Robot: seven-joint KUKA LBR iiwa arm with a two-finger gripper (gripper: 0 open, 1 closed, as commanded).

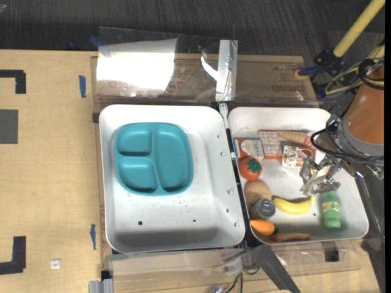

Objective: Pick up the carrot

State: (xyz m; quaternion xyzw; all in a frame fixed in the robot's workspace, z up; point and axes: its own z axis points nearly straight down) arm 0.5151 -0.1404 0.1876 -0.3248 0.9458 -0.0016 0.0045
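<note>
The carrot (263, 227), a short orange piece, lies at the front left corner of the right bin (357, 229), just below a grey-blue round toy (265, 208). My gripper (318, 179) hangs over the middle right of that bin, above the banana (293, 206) and well right of and behind the carrot. Its metal fingers (308, 173) stand open with nothing between them.
The right bin also holds a red tomato (249, 168), a brown potato (257, 191), a green bottle (330, 211), a printed box (272, 145), a bread roll (293, 137) and a brown stick (292, 237). The left bin (201, 224) holds a teal divided plate (154, 157).
</note>
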